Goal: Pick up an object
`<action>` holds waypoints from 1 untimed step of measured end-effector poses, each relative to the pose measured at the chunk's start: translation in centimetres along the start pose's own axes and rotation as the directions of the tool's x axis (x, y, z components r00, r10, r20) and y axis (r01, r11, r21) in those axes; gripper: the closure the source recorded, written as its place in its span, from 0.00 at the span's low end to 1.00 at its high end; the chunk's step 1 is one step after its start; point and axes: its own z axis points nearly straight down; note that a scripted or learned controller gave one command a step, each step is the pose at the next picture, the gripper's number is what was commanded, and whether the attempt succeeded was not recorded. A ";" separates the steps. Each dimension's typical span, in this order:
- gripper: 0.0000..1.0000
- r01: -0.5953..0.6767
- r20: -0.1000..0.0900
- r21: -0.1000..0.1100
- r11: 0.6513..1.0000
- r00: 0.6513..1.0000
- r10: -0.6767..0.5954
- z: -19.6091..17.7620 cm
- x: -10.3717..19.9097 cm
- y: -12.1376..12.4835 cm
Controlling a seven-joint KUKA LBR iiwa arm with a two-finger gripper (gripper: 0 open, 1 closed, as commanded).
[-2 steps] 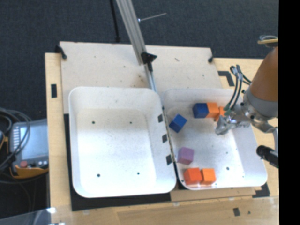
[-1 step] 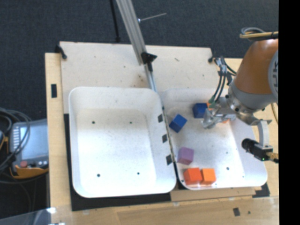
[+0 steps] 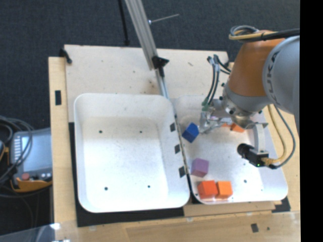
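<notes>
My gripper (image 3: 209,123) hangs over the upper part of the right bin (image 3: 252,185), under the grey arm with its orange band (image 3: 252,67). A blue cube (image 3: 191,133) lies just left of and slightly below the gripper, near the bin's left wall. Lower down rests a purple cube (image 3: 200,167). Two orange blocks (image 3: 207,188) (image 3: 224,188) sit side by side at the front edge. A small orange piece (image 3: 237,128) peeks out from under the wrist. I see nothing carried by the gripper.
The left bin (image 3: 126,150) lies beside the right one, sharing a middle wall with black clips (image 3: 177,148). A slanted metal pole (image 3: 144,29) rises behind the bins. Cables and a black fitting (image 3: 252,155) hang off the arm over the right bin.
</notes>
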 end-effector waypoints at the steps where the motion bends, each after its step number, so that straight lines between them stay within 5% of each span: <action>1: 1.00 0.000 -0.001 0.000 1.000 1.000 0.000 0.4 4.2 1.8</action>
